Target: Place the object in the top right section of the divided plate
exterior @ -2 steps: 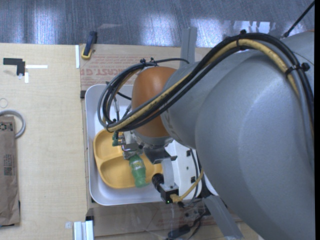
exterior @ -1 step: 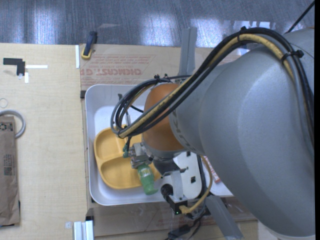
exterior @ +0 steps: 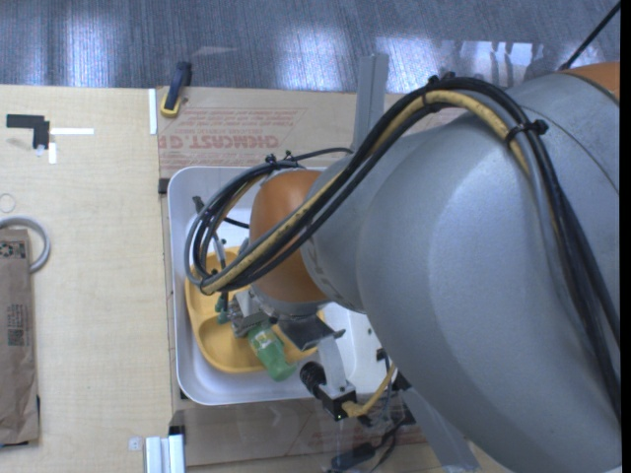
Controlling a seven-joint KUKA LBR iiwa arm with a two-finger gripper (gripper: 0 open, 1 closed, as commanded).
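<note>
One green object (exterior: 270,354), one yellow plate (exterior: 219,351)

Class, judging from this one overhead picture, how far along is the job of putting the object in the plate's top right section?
Done: the arm has reached into the white bin, over the yellow plate. In hand: a green object sits at the gripper, above the plate's edge; an actual grip cannot be confirmed. Left: placing it in the top right section, which the arm hides.
</note>
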